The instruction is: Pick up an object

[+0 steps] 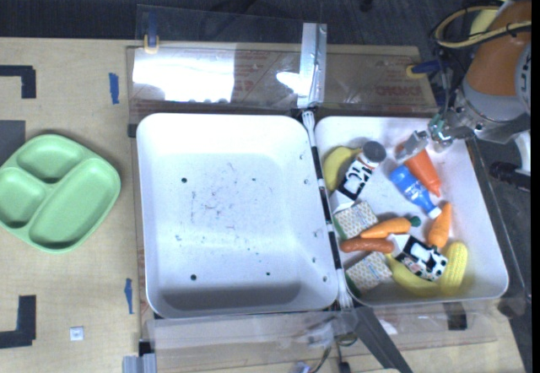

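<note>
1. Camera view: gripper (438,128) hangs at the right bin's (492,232) upper right corner, jaw state impossible to tell.
2. Arm (498,67) is cut off at the frame's right.
3. Toys (396,228), partly overlapping, lie piled in that bin.

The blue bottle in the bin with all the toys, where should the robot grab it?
Probably across the middle of the blue bottle, coming straight down from above. It lies flat and slanted, with its long sides mostly free. The orange bottle sits close on one side, so the pincer should straddle it crosswise.

The end effector (429,132) hovers over the toy-filled right bin (488,219), beside the left bin (169,139).
</note>
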Robot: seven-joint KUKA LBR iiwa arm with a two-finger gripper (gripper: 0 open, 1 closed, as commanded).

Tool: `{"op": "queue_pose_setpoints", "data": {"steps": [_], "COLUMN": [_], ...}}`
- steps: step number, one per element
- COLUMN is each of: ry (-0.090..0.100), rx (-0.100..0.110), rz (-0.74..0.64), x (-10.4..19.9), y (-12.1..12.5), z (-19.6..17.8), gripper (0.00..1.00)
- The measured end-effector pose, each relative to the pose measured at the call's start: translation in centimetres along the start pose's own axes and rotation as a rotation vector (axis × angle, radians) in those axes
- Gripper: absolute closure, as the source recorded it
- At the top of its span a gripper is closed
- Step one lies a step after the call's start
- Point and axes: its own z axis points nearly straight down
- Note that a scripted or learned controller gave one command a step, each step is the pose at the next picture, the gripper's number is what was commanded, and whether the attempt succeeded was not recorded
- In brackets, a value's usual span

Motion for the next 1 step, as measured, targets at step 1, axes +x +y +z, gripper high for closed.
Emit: {"op": "queue_pose_setpoints", "data": {"steps": [1], "ry": [0.007], "rx": [-0.001], "rz": [-0.095], "x": [0.46], "y": [-3.70], "z": [3.21], "gripper": [0.00]}}
